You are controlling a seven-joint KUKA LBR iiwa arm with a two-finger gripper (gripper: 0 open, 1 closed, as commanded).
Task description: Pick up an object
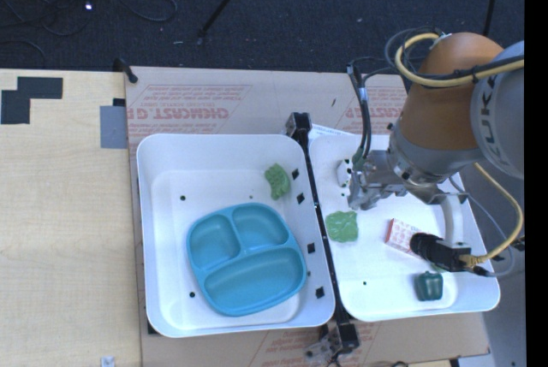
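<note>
While the grey arm (445, 113) leans in from the right, its gripper (364, 192) hangs low over the right bin (390, 297), towards that bin's far left part. Whether it is spread or pressed together cannot be told from up here (the dark metal there blurs into one clump).

Just below it and a touch to the left, a green lump (342, 226) lies on the bin floor, close to the wall between the two bins. Off to the right of the lump sits a pink-and-white packet (399, 233). Nearer the front edge is a dark green block (429, 286), well apart from the lump.

Over in the left bin (163, 211), a blue divided plate (247, 257) lies flat. A small green piece (276, 179) rests beyond its far right corner, near it but not touching.
</note>
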